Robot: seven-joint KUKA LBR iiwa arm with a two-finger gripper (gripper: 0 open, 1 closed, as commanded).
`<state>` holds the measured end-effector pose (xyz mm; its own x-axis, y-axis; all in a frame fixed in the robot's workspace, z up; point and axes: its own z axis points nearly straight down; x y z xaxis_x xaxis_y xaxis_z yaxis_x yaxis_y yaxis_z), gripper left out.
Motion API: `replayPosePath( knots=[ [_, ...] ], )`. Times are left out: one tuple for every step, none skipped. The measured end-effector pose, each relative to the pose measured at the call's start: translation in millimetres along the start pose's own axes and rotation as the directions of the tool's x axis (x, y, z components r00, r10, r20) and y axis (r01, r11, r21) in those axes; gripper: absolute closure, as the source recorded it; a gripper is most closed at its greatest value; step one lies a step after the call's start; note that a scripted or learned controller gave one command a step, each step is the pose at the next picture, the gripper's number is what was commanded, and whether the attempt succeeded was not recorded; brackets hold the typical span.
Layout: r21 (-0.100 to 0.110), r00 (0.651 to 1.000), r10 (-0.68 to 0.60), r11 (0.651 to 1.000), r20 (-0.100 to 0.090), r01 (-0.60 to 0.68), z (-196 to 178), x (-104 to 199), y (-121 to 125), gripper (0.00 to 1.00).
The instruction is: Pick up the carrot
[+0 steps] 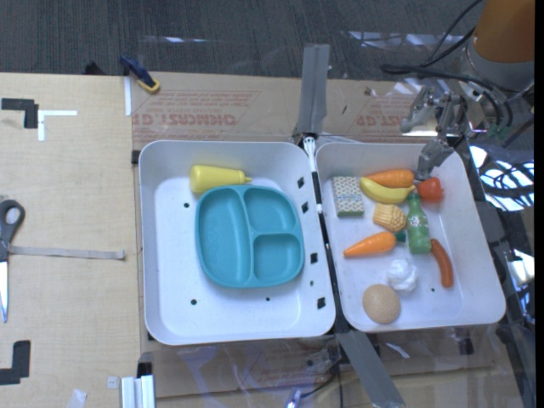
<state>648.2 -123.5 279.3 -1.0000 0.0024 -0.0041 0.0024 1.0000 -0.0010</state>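
Hiding tomato [431, 189] edge: gripper [427, 167]

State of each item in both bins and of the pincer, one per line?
pincer: low over the right bin's far corner, nothing seen between its fingers
upper carrot: lying flat beside the pincer
lower carrot: lying flat, mid-bin
green bottle: lying down
blue plate: upright in the left bin
yellow bottle: on its side

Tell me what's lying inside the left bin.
In the left bin: a blue divided plate and a yellow bottle lying behind it. The plate hides the bin floor beneath it.
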Motion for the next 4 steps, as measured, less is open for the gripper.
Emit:
replayPosePath(
  knots=[
    [-0.001,0.993,-0.116,0.993,-0.001,0.116,132,17,30,0.0],
    [0.0,1.0,0.0,1.0,0.001,0.0,184,15,-55,0.0],
    [-0.001,0.997,0.072,0.997,0.0,-0.072,186,57,-9,0.0],
    [0.0,0.924,0.382,0.924,-0.002,-0.382,186,118,16,0.0]
  ],
)
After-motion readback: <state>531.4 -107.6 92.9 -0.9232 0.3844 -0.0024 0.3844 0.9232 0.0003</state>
